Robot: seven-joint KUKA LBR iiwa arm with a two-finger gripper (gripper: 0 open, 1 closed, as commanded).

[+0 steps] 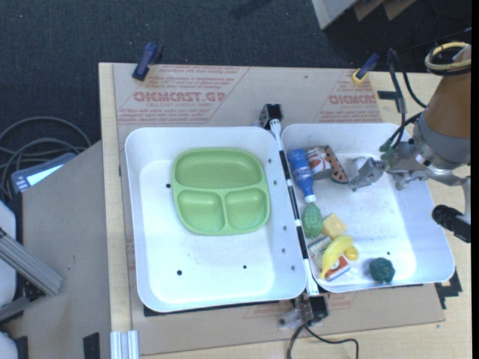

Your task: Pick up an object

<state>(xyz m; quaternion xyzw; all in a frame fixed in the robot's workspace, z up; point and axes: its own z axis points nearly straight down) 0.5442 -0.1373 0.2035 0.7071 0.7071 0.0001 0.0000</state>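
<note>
Arm: the grey KUKA arm with its orange band reaches in from the right, over the right bin (pixel 426 223).
Claw: the claw (pixel 364 176) hangs low above the upper middle of the right bin, pointing left; whether it is released or clenched cannot be told, and nothing is seen grasped.
Objects in right bin: a blue bottle (pixel 301 170) with a white cap lies along the left wall; a red-and-white packet (pixel 323 160) sits just beside it, near the claw.
Lower cluster: a green lumpy piece (pixel 311 220), a yellow block (pixel 334 225) and a banana (pixel 336 250) on a red-and-white item crowd the lower left part.
Lone object: a dark green broccoli-like toy (pixel 382 270) rests near the lower right corner, apart from the rest.
Left bin: the left bin (pixel 150 275) holds a green divided plate (pixel 221 190) in its upper half.
Worktop: a board worktop (pixel 187 92) with red lettering carries both bins, which stand touching side by side.
</note>
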